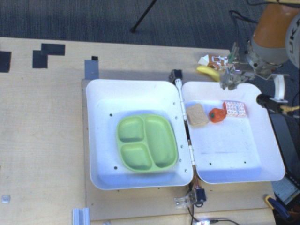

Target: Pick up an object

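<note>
The left bin (pixel 101 125) holds a green tray (pixel 146 142). In the right bin (pixel 262 168), near its back edge, lie a piece of bread (pixel 197 115), a tomato (pixel 216 115) and a small box (pixel 234 108). The gripper (pixel 228 80) hangs over the back edge, with nothing seen in it. I cannot tell how its jaws stand. Nothing looks picked up yet.

In the right bin (pixel 234 163) the whole near half lies open for a descent. The far strip is crowded: a slice of bread (pixel 197 115), a red tomato-like piece (pixel 216 115) touching it, and a patterned box (pixel 235 108) just beside (little room between them). The left bin (pixel 101 125) is mostly taken by a green divided tray (pixel 146 142). A banana (pixel 208 72) sits on the desk (pixel 42 125) beyond the rim.
</note>
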`<state>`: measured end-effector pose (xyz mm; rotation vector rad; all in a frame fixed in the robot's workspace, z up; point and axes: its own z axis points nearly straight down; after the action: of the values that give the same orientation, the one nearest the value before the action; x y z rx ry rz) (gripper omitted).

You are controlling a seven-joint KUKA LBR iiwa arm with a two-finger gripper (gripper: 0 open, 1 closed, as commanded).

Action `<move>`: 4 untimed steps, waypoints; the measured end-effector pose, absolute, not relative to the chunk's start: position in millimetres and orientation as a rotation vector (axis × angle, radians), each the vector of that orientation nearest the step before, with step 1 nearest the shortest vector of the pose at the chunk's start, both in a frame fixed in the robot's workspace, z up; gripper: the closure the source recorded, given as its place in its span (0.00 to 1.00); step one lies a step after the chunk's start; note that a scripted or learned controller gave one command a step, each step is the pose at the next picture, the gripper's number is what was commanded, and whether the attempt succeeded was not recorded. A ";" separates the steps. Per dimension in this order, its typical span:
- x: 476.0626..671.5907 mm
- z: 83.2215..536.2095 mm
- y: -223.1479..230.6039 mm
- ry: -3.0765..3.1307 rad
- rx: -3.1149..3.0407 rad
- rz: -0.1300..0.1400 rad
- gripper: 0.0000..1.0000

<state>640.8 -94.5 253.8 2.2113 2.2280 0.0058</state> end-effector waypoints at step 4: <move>669.5 241.2 -35.6 2.227 2.213 0.007 1.00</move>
<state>669.5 -35.6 241.2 2.2130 2.2269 0.0069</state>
